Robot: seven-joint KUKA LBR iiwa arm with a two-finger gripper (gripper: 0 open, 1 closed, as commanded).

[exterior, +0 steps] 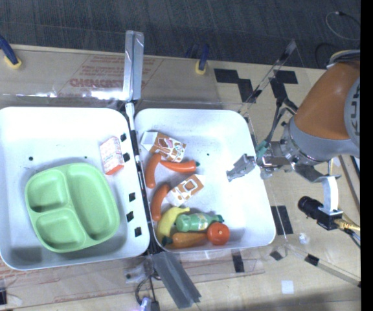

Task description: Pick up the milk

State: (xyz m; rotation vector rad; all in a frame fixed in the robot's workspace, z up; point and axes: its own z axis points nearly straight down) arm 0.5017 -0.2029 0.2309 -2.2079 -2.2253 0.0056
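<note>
The grey two-finger end effector (241,167) hangs over the right-hand shallow white bin (254,141), near that bin's right wall and above bare floor, with nothing between its fingers; whether it is released or clenched I cannot tell at this size.

Which item is the milk is a judgement. Three small white-and-orange cartons are candidates: one (111,155) in the left-hand white bin (5,128), near the divider and just beyond the green plastic compartment tray (73,206); one (168,147) near the right bin's far-left corner; one (186,189) lower down, touching an orange toy sausage (160,200).

The left-bin carton probably offers the cleanest approach, since it stands apart from clutter. If a right-bin carton is chosen, the descent should be centred, fingers spanning the narrow faces, clear of the long orange sausage (177,166) lying between them.
</note>
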